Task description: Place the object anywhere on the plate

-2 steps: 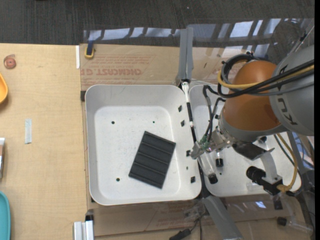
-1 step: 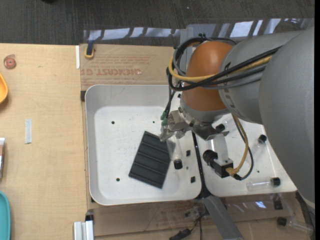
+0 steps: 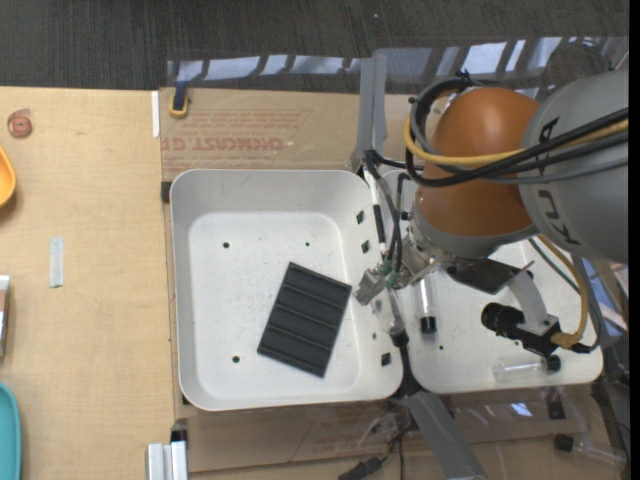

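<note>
Camera view shows a black ribbed slab (image 3: pixel 305 319) lying flat on the floor of the left bin (image 3: pixel 200 268). It sits in the bin's lower right part, turned at a slant to the walls and close to the right wall. The gripper (image 3: pixel 398 286) hangs at that right wall, over the seam with the right bin (image 3: pixel 470 358), just beside the slab's upper right corner. The grey arm (image 3: pixel 580 158) and its orange band (image 3: pixel 470 158) cover the gripper from above, so I cannot tell whether it is open or closed. The left bin rests on the counter (image 3: pixel 80 218).

The cardboard (image 3: pixel 262 133) bears upside-down red print, seemingly "CHEMCAST".
</note>
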Controlling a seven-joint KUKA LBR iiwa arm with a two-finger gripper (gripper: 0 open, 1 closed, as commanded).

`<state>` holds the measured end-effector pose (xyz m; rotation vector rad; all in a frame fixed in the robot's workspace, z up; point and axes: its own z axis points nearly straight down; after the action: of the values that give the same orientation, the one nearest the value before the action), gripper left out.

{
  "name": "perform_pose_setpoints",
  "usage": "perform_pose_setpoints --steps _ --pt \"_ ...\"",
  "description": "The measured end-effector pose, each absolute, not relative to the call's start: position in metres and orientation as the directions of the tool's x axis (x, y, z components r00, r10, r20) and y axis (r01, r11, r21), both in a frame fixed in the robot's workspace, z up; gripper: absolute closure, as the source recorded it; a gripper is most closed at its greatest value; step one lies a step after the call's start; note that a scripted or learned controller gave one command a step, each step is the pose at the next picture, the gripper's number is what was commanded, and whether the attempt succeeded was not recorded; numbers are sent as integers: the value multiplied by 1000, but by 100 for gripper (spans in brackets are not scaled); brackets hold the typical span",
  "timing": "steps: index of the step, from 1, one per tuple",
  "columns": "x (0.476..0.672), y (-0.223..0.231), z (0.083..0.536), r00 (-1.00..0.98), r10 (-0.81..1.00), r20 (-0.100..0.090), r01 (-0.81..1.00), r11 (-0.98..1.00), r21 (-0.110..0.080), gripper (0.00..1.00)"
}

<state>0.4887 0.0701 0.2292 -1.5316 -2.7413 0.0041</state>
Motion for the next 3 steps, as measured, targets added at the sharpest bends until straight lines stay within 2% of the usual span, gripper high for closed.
perform_pose_setpoints --steps 1,2,3 --pt "477 112 159 -898 440 3 440 898 -2 100" --pt "511 73 212 -989 -147 -2 -147 989 1 100" --pt "511 73 212 -989 -147 -2 -147 989 1 0"
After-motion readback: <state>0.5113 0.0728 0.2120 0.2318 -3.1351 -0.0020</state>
